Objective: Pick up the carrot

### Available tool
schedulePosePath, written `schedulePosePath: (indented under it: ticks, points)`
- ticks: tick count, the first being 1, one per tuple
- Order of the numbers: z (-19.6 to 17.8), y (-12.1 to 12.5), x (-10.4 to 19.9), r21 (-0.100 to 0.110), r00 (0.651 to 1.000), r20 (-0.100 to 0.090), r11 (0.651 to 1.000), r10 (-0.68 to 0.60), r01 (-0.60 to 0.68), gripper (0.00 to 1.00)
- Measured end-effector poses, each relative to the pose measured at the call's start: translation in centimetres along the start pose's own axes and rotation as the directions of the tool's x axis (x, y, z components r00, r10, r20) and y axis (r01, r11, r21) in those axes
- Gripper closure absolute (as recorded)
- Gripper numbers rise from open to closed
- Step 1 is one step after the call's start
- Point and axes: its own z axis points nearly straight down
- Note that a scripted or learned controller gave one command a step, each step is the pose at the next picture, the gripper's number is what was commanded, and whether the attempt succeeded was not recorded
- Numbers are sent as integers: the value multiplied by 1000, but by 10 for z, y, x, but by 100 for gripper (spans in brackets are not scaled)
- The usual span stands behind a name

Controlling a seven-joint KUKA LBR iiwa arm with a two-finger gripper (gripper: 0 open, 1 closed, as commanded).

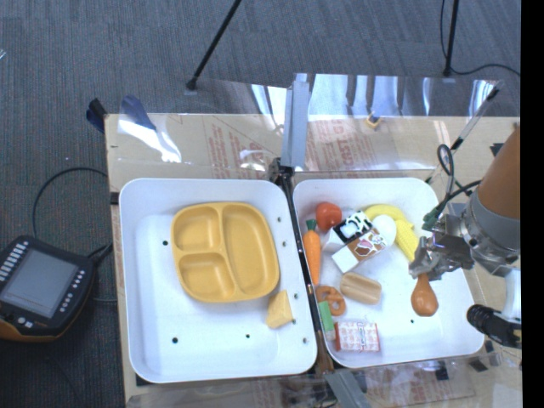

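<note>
Cardboard-covered tabletop (212,143) is being occupied by two shallow white bins set side by side. The left bin (153,347) is being taken up mostly by a yellow divided plate (225,252), with a pale yellow wedge (280,310) lying just beside the plate's lower right corner. The right bin (442,334) is being crowded with small food items. The grey arm (493,219) is being extended in from the right over the right bin's right side, and the tool (429,263) is being held directly above a brown pear-shaped item (424,297); whether the tool is released or clenched cannot be told. A banana (396,224) is lying near the bin's upper middle, with a small black, white and brown carton (359,238) beside it. A tan bread roll (360,289) is lying at the centre and a red and white packet (358,337) near the front wall. The carrot (313,253) is lying lengthwise along the right bin's left wall, well apart from the tool, with a red tomato (328,214) just above it and a pretzel (330,299) below it.
</note>
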Motion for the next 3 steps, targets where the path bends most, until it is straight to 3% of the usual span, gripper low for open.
schedulePosePath:
  ticks: [1, 2, 3]
  points:
    - [3, -9, 27, 10, 999, 3, 999, 32, -32, 100]
    - [-57, -10, 76, 4, 995, 3, 995, 97, -97, 100]
    - [-112, -29, 97, 4, 930, 7, 930, 367, -367, 100]
